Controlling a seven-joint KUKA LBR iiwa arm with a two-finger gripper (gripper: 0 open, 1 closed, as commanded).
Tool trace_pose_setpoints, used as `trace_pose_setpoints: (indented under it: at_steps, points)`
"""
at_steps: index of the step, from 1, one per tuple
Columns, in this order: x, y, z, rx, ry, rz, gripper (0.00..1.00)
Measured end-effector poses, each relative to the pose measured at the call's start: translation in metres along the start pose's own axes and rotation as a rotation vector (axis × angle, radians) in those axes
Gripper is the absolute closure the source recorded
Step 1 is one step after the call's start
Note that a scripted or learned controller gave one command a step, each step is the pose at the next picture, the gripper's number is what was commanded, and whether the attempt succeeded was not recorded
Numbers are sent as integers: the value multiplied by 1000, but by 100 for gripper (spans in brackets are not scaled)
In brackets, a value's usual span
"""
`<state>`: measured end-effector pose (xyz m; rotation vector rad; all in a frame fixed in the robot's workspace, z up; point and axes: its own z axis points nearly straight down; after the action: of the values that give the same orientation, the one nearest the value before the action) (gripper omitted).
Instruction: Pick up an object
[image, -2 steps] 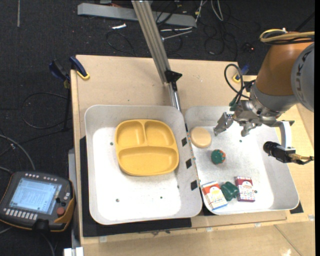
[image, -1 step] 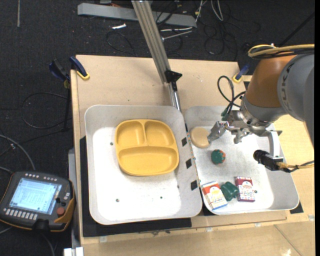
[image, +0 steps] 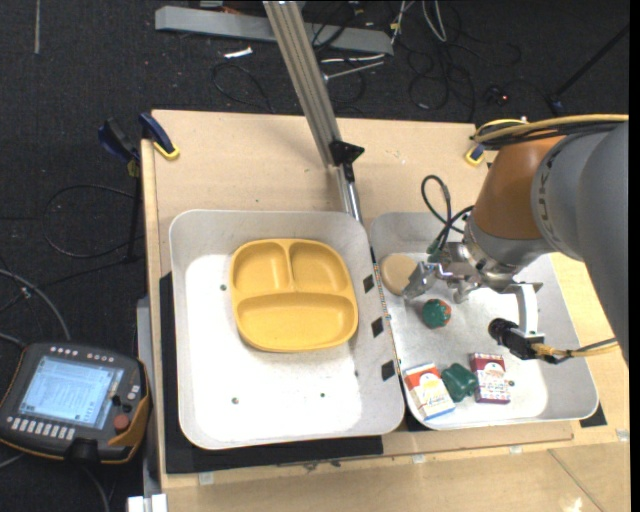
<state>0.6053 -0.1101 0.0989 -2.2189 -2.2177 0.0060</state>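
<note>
Nearest the camera, along the front wall of the right bin (image: 575, 405), three small things are seen in a row: a red and white carton (image: 430, 391), a dark green block (image: 459, 380) just beside it, and a dark red box (image: 489, 378) on the block's far side. A little farther in, a green ball with a red patch (image: 436, 313) lies on the bin floor, and beyond it a tan disc (image: 398, 271) rests near the bin's left wall. The gripper (image: 441, 282) is hung low just above the ball, between ball and disc. The step in hand is judged to be the approach; nothing is seen held. Whether its fingers are spread or pressed together cannot be told from this slant. A short descent centred over the ball would be called for next, since a round thing may roll away if caught off-centre. In the left bin (image: 190, 300) a yellow divided tray (image: 294, 295) is left untouched
</note>
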Motion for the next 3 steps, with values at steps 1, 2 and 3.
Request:
trace_pose_setpoints:
  at_steps: [1, 2, 3]
  points:
    - [0, 2, -14, -6, -1, 0, 100]
    - [-7, 4, -59, -11, -2, 1, 100]
    - [-7, 4, -124, -14, -2, -3, 100]
